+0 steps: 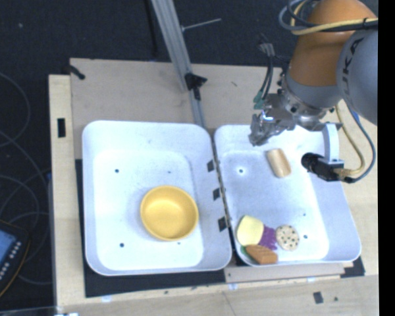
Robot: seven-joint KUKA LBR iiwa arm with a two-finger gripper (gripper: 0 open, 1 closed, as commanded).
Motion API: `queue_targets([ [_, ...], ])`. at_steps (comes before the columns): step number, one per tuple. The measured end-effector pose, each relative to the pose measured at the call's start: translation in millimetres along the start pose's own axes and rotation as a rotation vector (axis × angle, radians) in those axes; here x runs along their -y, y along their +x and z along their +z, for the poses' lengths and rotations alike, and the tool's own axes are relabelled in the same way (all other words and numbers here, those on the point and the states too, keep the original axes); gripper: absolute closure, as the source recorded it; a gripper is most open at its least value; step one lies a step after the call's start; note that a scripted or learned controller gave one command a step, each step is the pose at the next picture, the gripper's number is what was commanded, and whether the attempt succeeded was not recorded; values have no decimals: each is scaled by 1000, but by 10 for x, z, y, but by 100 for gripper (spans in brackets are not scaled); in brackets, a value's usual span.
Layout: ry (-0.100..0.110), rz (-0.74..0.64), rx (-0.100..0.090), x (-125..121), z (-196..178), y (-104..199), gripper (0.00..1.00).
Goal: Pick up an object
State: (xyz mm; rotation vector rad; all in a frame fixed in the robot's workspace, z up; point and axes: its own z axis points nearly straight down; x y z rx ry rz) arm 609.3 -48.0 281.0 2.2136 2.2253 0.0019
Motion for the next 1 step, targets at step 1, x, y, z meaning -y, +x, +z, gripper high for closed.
queue_targets([
  [1,1,0,0,-48,39,429,100],
])
